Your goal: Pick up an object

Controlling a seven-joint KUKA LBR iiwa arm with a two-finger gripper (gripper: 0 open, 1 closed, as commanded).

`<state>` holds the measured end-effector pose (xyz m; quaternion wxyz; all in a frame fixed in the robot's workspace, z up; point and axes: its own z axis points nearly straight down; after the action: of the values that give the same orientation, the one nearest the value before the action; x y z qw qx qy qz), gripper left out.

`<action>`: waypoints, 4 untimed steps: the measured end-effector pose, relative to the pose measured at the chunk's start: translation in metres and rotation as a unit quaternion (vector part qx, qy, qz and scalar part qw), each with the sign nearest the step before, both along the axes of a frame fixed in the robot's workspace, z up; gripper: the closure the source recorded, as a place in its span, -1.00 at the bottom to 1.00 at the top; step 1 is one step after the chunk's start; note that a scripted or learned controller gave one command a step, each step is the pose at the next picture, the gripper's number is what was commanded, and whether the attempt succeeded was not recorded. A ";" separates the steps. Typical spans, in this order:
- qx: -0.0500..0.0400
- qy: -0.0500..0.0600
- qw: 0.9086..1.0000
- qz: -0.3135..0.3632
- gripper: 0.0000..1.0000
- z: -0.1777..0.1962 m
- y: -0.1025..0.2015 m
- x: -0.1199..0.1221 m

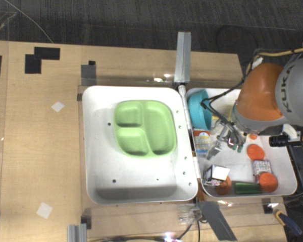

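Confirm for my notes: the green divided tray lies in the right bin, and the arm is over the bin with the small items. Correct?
Not quite. The camera view shows the green divided tray in the left bin, not the right one. The rest holds: the arm is over the right bin, which holds the small items, among them a blue bowl.

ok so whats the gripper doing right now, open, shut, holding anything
Two-finger metal gripper: cannot be told; it hangs low over the right shallow white bin, beside the blue plastic bowl, nothing visibly held.
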<state>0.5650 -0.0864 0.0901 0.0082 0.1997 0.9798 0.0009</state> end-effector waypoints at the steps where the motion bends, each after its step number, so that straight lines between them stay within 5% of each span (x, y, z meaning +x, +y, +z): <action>1: 0.002 -0.001 0.997 -0.079 -1.00 0.000 -0.003 -0.023; 2: 0.002 0.009 0.983 -0.184 -1.00 -0.002 -0.005 0.095; 3: 0.003 0.003 0.960 -0.279 -1.00 -0.002 -0.005 0.067; 4: 0.002 0.000 0.961 -0.275 1.00 0.010 -0.005 0.068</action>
<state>0.6334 -0.0916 0.0996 0.0076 0.4614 0.8872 0.0008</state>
